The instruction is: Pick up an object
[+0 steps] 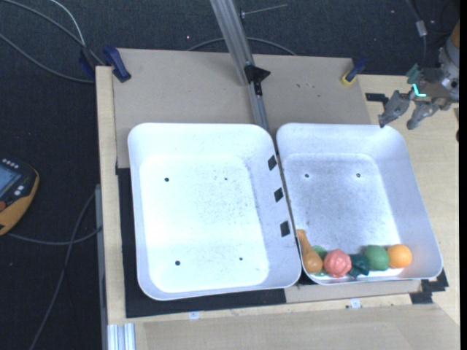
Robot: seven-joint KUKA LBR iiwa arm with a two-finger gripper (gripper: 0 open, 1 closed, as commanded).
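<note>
Several small objects lie along the near edge of the right bin (408, 166): an orange gourd-shaped piece (310, 255), a pink ball (336, 262), a dark teal piece (359, 265), a green ball (376, 257) and an orange ball (399, 254). My gripper (406, 112) hangs at the far right, above the bench just beyond the right bin's far right corner. Its two fingers are spread apart with nothing between them. It is far from the objects.
The left bin (146, 152) lies beside the right one, with black clips (278, 194) along the seam. A metal pole (233, 35) rises behind the bins. Blue (117, 64) and yellow (354, 70) clamps hold the board's far corners. Cables and a handheld device (13, 192) lie off the bench at left.
</note>
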